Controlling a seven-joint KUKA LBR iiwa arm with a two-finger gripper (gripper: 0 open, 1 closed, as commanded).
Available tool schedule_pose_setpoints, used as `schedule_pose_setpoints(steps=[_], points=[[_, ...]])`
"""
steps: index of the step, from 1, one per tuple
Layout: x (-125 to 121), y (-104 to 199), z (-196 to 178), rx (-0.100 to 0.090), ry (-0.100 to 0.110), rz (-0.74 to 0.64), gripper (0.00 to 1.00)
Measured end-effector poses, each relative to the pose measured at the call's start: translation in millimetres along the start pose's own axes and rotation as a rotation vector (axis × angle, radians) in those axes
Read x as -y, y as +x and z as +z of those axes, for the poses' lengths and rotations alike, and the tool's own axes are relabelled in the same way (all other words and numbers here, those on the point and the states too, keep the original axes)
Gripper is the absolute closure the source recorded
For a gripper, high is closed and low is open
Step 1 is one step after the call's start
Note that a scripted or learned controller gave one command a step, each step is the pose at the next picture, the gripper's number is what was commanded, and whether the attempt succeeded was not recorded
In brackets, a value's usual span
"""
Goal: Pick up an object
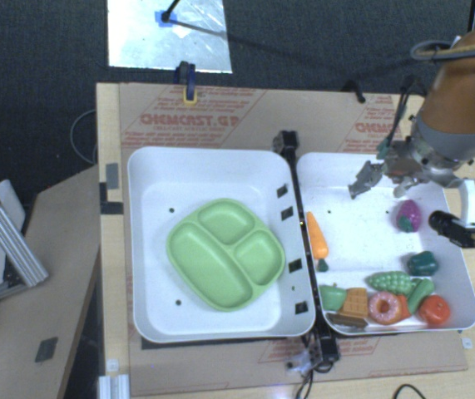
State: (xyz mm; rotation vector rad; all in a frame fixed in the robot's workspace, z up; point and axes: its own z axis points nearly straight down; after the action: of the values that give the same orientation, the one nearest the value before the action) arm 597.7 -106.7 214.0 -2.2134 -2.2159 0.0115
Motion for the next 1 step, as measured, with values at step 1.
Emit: schedule_pose_setpoints(steps=[1], points=[[-2.6,0.3,-7.6,0.002,-0.014,-0.002,0.00]])
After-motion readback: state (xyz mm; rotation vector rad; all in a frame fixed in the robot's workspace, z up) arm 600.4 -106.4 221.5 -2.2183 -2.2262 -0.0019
